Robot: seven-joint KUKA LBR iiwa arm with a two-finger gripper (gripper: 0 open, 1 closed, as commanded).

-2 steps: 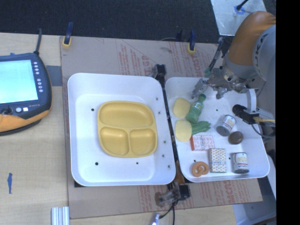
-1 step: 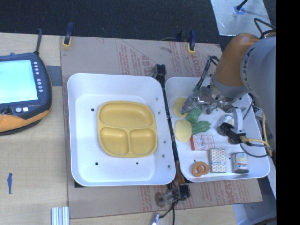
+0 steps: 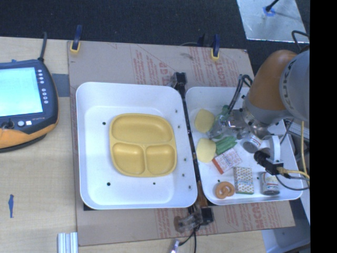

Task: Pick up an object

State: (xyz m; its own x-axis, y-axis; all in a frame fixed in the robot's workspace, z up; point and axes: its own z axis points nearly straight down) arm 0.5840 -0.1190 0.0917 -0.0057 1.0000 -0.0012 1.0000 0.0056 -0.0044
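Observation:
The right bin [image 3: 210, 96] holds several small objects. Two pale yellow round pieces lie at its left: one [image 3: 204, 119] higher, one [image 3: 206, 150] lower. A green object [image 3: 225, 143] lies between them, right under my gripper [image 3: 225, 126], which hangs low over the bin's upper middle. A red and white packet [image 3: 227, 161], a patterned packet [image 3: 244, 180], a brown ring [image 3: 225, 189] and a small can [image 3: 270, 184] lie toward the front. The arm's grey body and orange band [image 3: 268, 86] cover the bin's right part.
The left bin [image 3: 89, 157] bears a yellow divided tray [image 3: 142, 144]. A tablet-like pendant [image 3: 23, 101] rests on the bench at far left. Cables run along the right bin's right rim [image 3: 292, 173]. Clamps sit at the cardboard's far edge.

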